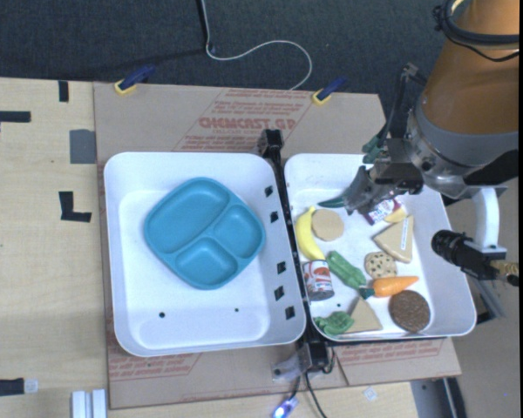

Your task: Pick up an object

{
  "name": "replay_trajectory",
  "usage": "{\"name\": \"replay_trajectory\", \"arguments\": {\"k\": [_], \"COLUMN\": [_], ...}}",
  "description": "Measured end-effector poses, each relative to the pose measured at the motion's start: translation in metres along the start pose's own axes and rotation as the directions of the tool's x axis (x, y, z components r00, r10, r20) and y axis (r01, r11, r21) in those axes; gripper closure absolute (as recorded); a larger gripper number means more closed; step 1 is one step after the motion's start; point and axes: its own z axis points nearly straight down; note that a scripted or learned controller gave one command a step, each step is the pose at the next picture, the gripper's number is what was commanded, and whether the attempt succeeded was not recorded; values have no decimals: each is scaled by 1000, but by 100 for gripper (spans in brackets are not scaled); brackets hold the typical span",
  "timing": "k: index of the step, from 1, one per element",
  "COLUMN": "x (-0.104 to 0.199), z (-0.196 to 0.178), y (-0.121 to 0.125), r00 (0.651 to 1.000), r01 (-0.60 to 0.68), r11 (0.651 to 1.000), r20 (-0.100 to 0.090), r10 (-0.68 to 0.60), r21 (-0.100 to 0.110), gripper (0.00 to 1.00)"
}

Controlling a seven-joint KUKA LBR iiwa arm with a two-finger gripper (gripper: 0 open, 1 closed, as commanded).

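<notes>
The gripper (pixel 366 200) hangs over the right bin (pixel 458 325) near its far edge; whether it grips anything, I cannot tell. The cracker (pixel 328 225) lies just leftward, banana (pixel 306 235) beyond.

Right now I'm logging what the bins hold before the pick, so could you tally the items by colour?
Blue: 1, the tray
Yellow: 1, the banana
Green: 2, the pickle and the leafy piece
Orange: 1, the carrot
Brown: 1, the round patty
Tan or cream: 4, round slice, cookie, two wedges
Red and white: 1, the can
Total: 11
</notes>
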Motion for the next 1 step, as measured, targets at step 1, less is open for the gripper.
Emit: {"name": "replay_trajectory", "arguments": {"k": [1], "x": [54], "z": [-19], "y": [-5], "r00": [1000], "r01": [4], "r11": [1000], "r20": [1], "r10": [-4], "r21": [11], "gripper": [100]}}
